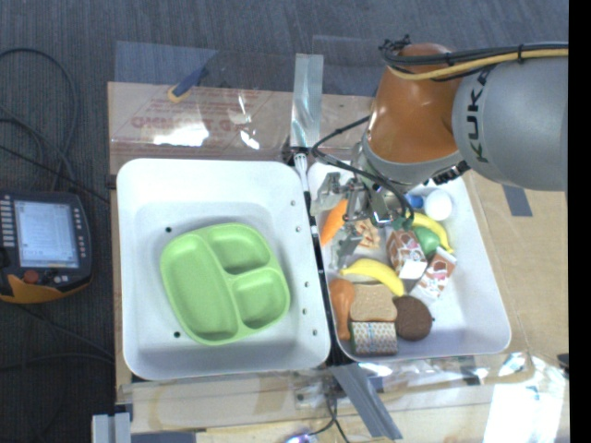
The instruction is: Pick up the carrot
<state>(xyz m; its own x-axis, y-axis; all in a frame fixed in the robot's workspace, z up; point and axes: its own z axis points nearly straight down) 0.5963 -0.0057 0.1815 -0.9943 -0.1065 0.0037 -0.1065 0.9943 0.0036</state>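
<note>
Carrot point(333, 221): orange, lies in right bin point(480, 289), hard against the bin's left wall, upper-left part of the pile. Partly hidden by gripper hardware; long axis appears to run diagonally, upper right to lower left, but exact ends can't be confirmed.

Layout, largest to smallest:
- Table point(138, 109): carries both bins side by side.
- Arm point(517, 118): enters from view's right, orange band over top of right bin.
- Left bin point(148, 192): holds a green divided tray point(224, 281).
- Right bin: cluttered w/ toy food.
- Banana point(374, 273): just below gripper, well inside pile.
- Bread slice point(371, 305) and a 2nd orange item point(341, 295) near bin's lower-left; the latter could be mistaken for the target.
- Gripper point(355, 218): directly beside carrot, on its right, approx. touching. Finger state: can't tell, metal parts overlap clutter. No grip on anything can be confirmed.

Key relation: carrot lies immediately left of gripper, between it and bin wall. Est. next move needs a short shift left, jaws set across the diagonal axis. Risk: wall clearance is tight on that side.
</note>
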